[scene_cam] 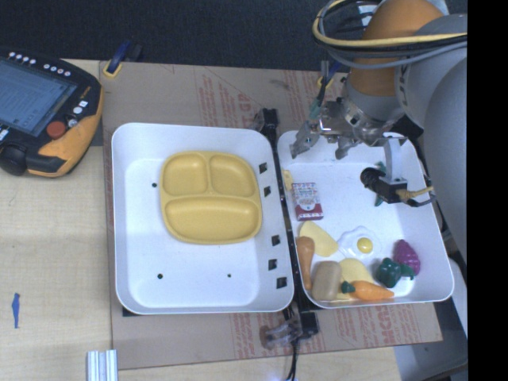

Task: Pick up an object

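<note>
**A:** Where does your gripper [325,143] sit right now?

**B:** You have it over the far edge of the right bin [421,173], fingers spread apart with nothing between them.

**A:** And what can you pick from?

**B:** Your toy food lies in that right bin. Nearest the gripper, just below it, you see a small red-and-white packet [307,200] lying flat by the bin's left wall. Further toward you there is a pale yellow wedge [319,239], a fried egg [359,242] with a round yellow yolk, and a purple bunch [406,255] at the right side.

**A:** And along the near wall?

**B:** You get a tan bread roll [325,280], an orange carrot [370,291] lying on its side, and a dark green piece [389,271] beside the purple one. They crowd together, several touching.

**A:** The left bin?

**B:** Your left bin [135,236] holds a yellow divided plate [211,197] with three compartments.
</note>
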You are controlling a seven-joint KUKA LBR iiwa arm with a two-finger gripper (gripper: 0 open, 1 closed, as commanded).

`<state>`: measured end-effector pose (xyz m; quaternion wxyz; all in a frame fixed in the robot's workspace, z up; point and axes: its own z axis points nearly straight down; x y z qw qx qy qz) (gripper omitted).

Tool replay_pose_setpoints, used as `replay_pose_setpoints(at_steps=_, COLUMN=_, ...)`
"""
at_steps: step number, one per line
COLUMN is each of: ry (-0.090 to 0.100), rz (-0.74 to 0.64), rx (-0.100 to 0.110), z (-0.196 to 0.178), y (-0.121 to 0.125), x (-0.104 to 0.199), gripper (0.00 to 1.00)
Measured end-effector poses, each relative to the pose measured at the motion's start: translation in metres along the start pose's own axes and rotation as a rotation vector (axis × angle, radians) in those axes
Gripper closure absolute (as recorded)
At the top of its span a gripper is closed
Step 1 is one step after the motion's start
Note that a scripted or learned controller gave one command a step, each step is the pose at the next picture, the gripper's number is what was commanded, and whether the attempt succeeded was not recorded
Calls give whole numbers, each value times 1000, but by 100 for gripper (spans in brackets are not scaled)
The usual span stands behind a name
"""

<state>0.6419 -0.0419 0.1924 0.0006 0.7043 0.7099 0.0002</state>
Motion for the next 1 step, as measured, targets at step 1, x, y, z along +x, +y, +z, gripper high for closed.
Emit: replay_pose_setpoints(at_steps=1, ry=0, rz=2, rx=1, z=0, y=13, x=13, gripper=0)
